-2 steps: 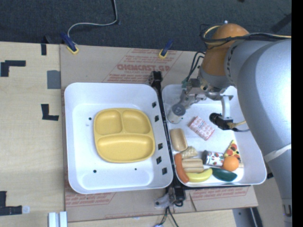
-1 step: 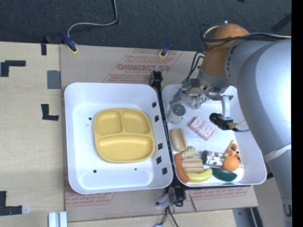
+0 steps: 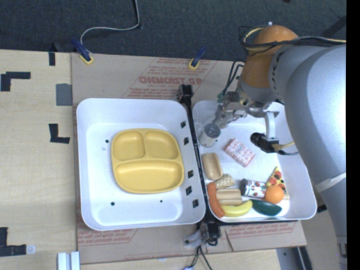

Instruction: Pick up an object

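Item 1. Gripper: is being held low in the upper left corner of the right bin, just beside the wall shared with the left bin. The arm is being extended toward it from the right. How far the gripper is being opened cannot be told from this slanted overhead view. Whether anything is being gripped or touched cannot be told either.

Item 2. Pink packet: is being kept flat on the floor of the right bin, near the gripper and below and to the right of it, apart from it.

Item 3. Tan bread roll: is being kept against the left wall of the right bin, directly below the gripper in the view.

Item 4. Cluster along the lower edge of the right bin: an orange carrot, a hot dog and a yellow banana are being crowded together, touching. A small dark can is being kept just to their right.

Item 5. Lower right corner of the right bin: a pizza slice, an orange fruit and a green vegetable are being stored close together.

Item 6. Yellow divided plate: is being kept in the middle of the left bin, well apart from the gripper.

Item 7. Both bins are being supported side by side on the bench.
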### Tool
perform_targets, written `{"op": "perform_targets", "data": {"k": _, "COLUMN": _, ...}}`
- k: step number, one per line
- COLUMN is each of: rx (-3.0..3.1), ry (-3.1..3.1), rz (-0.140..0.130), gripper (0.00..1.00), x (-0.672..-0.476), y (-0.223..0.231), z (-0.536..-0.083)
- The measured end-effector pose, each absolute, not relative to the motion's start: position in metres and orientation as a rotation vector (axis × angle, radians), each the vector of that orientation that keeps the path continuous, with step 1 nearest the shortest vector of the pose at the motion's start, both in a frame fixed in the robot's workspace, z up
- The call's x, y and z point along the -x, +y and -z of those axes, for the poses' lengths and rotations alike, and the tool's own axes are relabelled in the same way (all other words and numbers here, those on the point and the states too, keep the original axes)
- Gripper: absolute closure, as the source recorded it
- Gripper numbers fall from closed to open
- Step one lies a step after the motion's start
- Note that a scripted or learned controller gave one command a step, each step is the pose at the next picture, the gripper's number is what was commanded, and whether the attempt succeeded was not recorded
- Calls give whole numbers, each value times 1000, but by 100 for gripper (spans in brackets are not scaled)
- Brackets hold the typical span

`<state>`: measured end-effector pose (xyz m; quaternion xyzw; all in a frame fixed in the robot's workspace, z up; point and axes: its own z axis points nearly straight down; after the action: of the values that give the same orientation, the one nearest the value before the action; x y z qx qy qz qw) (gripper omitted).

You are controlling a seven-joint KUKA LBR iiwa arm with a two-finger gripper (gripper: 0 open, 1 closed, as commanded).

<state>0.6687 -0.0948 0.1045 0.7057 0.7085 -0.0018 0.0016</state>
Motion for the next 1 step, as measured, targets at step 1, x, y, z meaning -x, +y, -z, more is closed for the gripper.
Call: {"op": "perform_targets", "data": {"k": 1, "rx": -2214, "ry": 2223, "rz": 6, "gripper": 0, "x": -669, "y": -95, "z": -104}}
